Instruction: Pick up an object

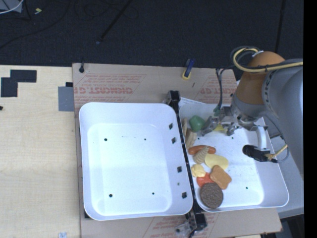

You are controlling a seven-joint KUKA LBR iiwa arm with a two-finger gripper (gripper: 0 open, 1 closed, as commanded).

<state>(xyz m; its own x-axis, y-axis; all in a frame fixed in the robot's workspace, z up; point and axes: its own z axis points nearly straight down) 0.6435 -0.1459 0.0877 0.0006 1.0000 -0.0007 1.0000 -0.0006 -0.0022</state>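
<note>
Tool [216,125] hangs low in the right bin [267,195], its state unclear; green object [196,122] just beside it, toy foods [210,167] below

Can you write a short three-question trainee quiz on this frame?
1. True or false: the green object lies in the right bin.
2. Which lies nearest the camera? A) green object B) round brown disc C) yellow piece
3. Fill in: the gripper sits just ___ of the green object in the camera view.

Key: 1 true; 2 B; 3 right.
</note>
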